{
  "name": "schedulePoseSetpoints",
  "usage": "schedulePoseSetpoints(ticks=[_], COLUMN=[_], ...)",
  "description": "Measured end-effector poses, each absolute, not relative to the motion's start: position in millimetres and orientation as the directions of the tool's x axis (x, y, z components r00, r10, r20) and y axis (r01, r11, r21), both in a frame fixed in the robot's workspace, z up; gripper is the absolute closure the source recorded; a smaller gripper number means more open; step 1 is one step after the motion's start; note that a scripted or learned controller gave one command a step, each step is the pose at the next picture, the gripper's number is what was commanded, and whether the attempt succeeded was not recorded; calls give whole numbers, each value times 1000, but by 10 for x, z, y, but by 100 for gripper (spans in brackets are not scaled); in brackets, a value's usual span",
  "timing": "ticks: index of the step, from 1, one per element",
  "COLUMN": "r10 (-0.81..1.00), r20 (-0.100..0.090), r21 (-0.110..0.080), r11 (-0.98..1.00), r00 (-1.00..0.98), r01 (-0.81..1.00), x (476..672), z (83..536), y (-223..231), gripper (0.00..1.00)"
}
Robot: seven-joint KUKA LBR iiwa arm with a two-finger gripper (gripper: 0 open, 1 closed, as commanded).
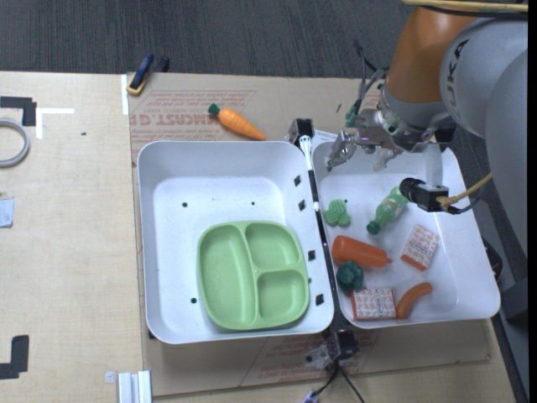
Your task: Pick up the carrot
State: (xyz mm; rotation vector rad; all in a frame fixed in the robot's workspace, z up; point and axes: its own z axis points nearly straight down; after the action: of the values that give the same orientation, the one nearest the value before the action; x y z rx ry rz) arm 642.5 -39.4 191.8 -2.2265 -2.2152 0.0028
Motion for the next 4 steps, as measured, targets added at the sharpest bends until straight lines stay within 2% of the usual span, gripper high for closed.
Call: schedulePoseSetpoints(ticks=[1,2,3,4], r10=[999,947,956,856], r20=[0,0,0,-1], r21=[-1,0,-2,0], r11=[49,322,293,517], r00=[-49,-322,-293,-517], r01=[999,947,956,856], x=[5725,5580,5077,5902], z=[1921,1923,1729,1921], y=[-116,460,1087,708], gripper=[0,0,0,0])
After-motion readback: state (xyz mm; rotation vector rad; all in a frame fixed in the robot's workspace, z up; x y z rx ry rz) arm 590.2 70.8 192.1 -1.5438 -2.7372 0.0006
